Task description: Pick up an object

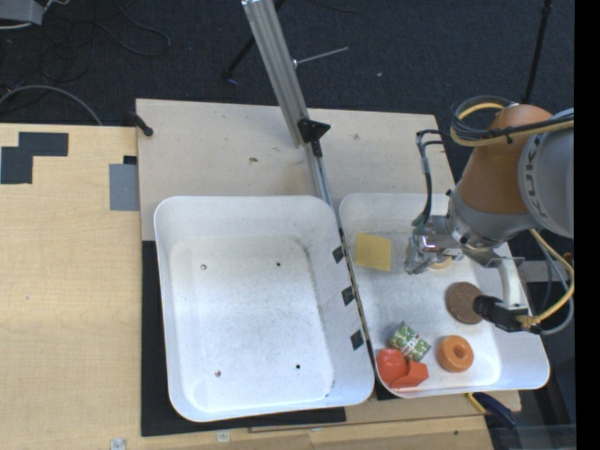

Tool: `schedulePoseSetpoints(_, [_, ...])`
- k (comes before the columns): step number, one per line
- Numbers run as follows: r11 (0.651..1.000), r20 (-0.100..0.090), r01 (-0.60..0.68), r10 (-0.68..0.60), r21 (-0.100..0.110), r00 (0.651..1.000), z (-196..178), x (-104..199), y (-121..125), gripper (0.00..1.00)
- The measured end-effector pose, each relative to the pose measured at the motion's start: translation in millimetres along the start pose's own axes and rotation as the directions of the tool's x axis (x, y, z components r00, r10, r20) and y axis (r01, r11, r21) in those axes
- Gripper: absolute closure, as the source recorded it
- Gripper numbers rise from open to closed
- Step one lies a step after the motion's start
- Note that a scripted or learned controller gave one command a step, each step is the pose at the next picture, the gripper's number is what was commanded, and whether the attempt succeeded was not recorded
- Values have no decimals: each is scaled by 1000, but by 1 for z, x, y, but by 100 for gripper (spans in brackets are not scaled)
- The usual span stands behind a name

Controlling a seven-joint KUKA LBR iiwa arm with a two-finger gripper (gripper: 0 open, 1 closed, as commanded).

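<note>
Claw (424, 254) hangs low in the right bin (394, 209); whether it is open or closed I cannot tell. Just left of it lies a yellow block (373, 251), the nearest pick. Below and right of it sit a brown disc (462, 301), orange ring (456, 353), green piece (409, 340) and red piece (401, 368). Best to centre over the block, which has free floor around it; the divider (347, 270) stands close beyond it.

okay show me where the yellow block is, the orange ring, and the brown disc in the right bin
yellow block (373, 251): camera view, middle of its top face.
orange ring (456, 353): camera view, on the ring's orange body beside its hole.
brown disc (461, 301): camera view, middle of its flat top.
</note>
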State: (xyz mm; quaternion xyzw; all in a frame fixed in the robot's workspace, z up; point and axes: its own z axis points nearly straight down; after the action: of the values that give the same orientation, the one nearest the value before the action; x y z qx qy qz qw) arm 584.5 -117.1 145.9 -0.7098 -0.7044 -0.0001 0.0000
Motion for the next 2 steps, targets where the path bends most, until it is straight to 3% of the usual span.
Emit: schedulePoseSetpoints(2, [1000,1,10,-10,-4,1000,-104,-9,16,100])
